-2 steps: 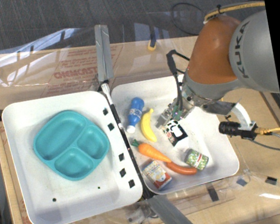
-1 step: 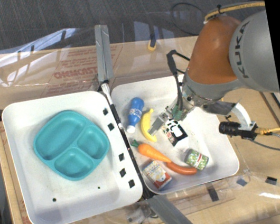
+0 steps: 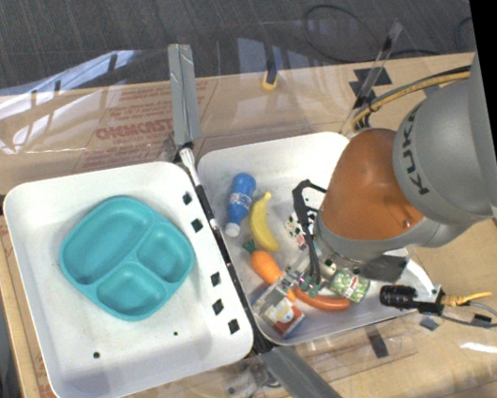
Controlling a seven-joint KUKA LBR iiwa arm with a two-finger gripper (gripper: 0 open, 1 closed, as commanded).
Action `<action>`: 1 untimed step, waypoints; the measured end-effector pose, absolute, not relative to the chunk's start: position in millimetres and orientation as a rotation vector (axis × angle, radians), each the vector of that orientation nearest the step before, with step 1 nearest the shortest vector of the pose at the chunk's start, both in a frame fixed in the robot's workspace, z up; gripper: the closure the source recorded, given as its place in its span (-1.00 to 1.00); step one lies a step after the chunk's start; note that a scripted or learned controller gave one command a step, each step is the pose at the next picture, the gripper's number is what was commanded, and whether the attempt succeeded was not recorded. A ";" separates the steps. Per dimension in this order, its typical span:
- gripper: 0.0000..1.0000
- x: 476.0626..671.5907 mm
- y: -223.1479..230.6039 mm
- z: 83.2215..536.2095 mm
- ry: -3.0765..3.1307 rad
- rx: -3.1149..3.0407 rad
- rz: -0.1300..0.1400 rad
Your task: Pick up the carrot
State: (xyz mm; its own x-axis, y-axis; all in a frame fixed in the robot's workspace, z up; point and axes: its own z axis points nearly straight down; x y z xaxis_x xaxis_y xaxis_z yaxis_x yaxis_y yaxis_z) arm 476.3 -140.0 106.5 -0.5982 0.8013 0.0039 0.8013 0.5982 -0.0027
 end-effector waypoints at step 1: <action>1.00 477.8 -140.4 115.3 -2.808 -1.401 0.002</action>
